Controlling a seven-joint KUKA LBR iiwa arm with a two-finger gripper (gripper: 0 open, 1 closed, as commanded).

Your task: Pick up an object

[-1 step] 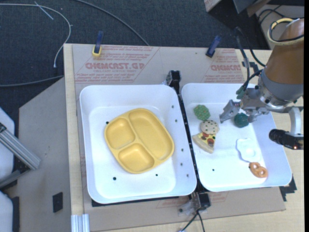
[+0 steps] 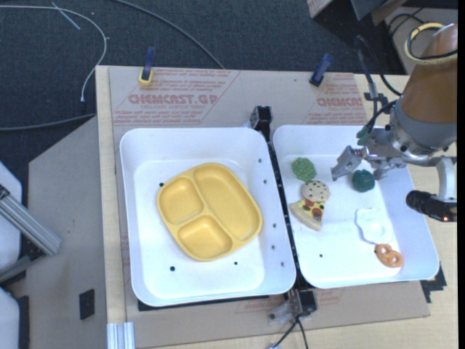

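Pincer (image 2: pixel 354 164) above right bin (image 2: pixel 418 267) — beside dark-green toy (image 2: pixel 363 181).

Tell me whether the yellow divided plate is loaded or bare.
Bare. The yellow divided plate lies flat in the left bin, and all three compartments show plain yellow. The toy foods lie in the right bin.

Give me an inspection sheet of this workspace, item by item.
Surface: cardboard-topped bench bearing left bin and right bin.
Job's things: right bin holds green broccoli piece, cookie, pizza slice, dark green ball, white piece, pretzel.
Clutter: yellow divided plate in left bin.
Grippers: gripper low over right bin, between broccoli and ball; nothing seen in the jaws.
Cables: thin cable on floor; black cables near arm.
Surroundings: dark carpet, blue clamps at bench edge.
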